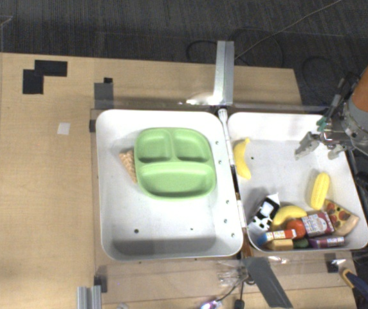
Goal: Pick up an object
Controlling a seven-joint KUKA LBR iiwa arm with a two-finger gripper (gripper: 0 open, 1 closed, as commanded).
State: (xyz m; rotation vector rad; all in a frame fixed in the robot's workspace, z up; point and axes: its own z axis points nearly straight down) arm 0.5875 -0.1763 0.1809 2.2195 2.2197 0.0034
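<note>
My gripper (319,145) hangs over the back right part of the right bin (280,124), its two fingers spread apart with nothing between them. Below it on the bin floor lies a yellow corn cob (319,189). A yellow banana piece (240,158) rests against the bin's left wall. In the front right corner is a pile: a banana (289,213), a black-and-white toy (265,212), a red tomato (294,227), a small carton (317,224), a pizza slice (342,218) and a bottle (279,237).
The left bin (116,192) holds a green divided plate (173,161) with a brown waffle-like piece (128,165) sticking out from under its left side. A metal post (224,73) stands behind the divider between the bins.
</note>
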